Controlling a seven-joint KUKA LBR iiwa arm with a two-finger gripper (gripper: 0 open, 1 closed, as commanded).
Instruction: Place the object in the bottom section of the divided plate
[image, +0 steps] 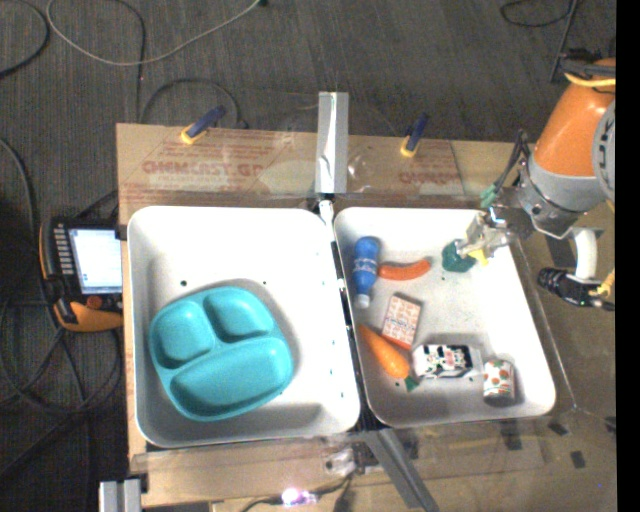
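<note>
The divided plate (222, 350) sits in the left bin (150, 235), turquoise, nothing on it, its one long section along the near edge and two smaller ones behind. That long section is the target. Over in the right bin (535, 340), the claw (478, 243) is down at the far corner, right on top of a small teal toy (456, 258). From here I can't tell how it's set or whether it has the toy. So the plate lies well off to the claw's left and nearer the front, across the wall between the bins. Other candidates lie close: an orange carrot (405, 268) just beside the toy, a blue bottle (364, 268), a small card (401, 319), another carrot (386, 351), a little carton (441, 361), a can (498, 378).
</note>
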